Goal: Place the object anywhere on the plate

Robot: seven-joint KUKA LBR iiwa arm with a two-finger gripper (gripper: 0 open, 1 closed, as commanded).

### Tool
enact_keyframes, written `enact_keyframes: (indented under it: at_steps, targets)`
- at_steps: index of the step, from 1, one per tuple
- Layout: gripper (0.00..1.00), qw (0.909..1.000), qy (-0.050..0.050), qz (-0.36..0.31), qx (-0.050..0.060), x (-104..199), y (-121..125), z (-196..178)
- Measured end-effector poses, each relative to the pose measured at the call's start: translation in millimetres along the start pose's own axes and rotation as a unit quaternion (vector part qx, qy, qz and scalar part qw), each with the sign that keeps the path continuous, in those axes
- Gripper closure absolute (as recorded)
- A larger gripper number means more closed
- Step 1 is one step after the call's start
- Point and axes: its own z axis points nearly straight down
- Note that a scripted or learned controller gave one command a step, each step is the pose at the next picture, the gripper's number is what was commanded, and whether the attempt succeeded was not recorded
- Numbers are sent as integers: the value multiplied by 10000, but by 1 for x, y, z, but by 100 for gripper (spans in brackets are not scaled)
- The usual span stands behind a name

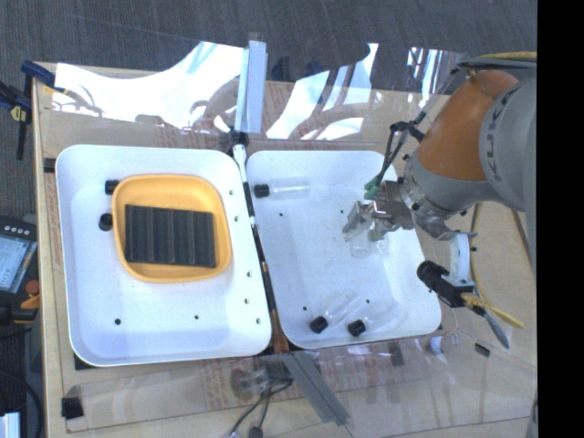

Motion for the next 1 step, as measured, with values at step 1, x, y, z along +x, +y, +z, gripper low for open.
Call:
enact_keyframes:
  at_steps: [1]
  targets:
    - [100, 9941, 1, -1087, -13, 26, 52, -70]
